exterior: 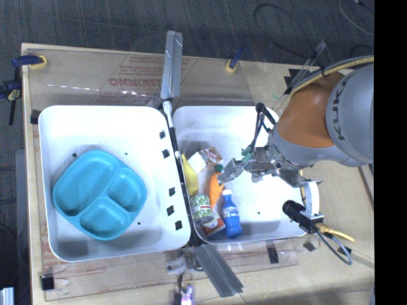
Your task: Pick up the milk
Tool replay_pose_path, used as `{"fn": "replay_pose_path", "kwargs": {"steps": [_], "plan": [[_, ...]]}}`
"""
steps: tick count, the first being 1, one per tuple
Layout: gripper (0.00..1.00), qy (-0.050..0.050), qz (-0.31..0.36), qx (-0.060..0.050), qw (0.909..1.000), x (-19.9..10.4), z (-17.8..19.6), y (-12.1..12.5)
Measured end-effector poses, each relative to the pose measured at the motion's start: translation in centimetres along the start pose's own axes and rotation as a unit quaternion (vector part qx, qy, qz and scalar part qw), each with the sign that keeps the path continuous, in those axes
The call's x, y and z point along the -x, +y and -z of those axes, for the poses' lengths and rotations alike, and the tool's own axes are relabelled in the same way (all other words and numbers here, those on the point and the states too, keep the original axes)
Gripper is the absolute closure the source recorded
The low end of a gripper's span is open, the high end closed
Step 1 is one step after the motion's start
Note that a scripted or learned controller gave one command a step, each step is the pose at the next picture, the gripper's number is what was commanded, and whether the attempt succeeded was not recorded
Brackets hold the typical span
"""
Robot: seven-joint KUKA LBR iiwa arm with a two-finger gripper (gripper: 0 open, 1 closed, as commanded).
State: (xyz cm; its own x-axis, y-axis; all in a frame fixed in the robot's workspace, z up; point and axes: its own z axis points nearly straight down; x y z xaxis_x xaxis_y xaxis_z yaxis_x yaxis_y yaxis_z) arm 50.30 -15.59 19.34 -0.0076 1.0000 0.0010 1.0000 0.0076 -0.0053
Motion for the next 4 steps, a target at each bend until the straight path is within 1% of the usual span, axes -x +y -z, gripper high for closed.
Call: {"fn": "replay_pose_path", "kwargs": {"steps": [1,2,3,4], "plan": [[0.0,-0.001,0.031,0.001,0.9995,3.9,-5.6,8.1],[0.0,-0.009,0.115,0.016,0.9932,0.4,-7.3,10.8],[0.0,-0.006,0.103,0.009,0.9946,-3.5,-9.2,12.9],[1.0,-0.003,0.106,0.005,0.9943,-3.9,-8.4,12.8]]}}
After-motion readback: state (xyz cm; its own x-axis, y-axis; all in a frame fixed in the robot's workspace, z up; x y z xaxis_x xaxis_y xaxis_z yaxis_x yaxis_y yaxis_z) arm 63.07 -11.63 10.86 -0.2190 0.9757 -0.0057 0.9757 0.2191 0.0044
